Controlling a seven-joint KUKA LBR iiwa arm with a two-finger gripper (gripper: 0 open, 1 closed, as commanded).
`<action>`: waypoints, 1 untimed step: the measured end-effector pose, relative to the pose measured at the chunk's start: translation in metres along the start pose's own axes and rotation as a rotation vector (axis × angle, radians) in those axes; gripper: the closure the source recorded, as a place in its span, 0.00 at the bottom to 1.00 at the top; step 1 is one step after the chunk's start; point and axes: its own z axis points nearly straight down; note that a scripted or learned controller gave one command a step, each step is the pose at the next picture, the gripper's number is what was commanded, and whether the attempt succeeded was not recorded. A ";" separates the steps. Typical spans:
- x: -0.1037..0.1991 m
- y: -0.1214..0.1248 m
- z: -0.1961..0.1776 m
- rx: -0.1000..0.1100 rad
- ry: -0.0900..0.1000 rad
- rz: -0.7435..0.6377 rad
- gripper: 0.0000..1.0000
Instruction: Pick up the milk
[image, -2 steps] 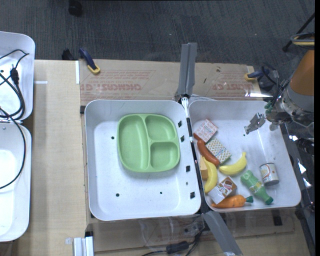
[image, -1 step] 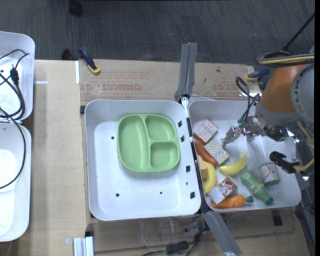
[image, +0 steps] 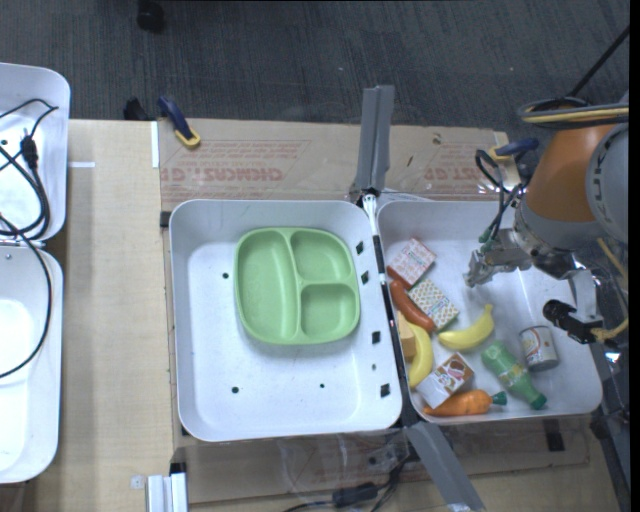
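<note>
Item: milk carton — small, white with brown-red print.
Pose: lying on its side, tilted diagonally.
Place: right bin, near the front edge.
Contact: touching a carrot in front — a banana just behind it.

Upside-down red lettering on cardboard sheet, unreadable

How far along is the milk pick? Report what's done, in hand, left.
Done: nothing visible. The milk, probably the pink carton, lies in the right bin. In hand: the gripper hangs above that bin, right of the carton, nothing seen in it. Left: grasp and lift.
</note>
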 end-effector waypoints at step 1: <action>0.104 -0.019 -0.091 -0.001 0.000 -0.178 1.00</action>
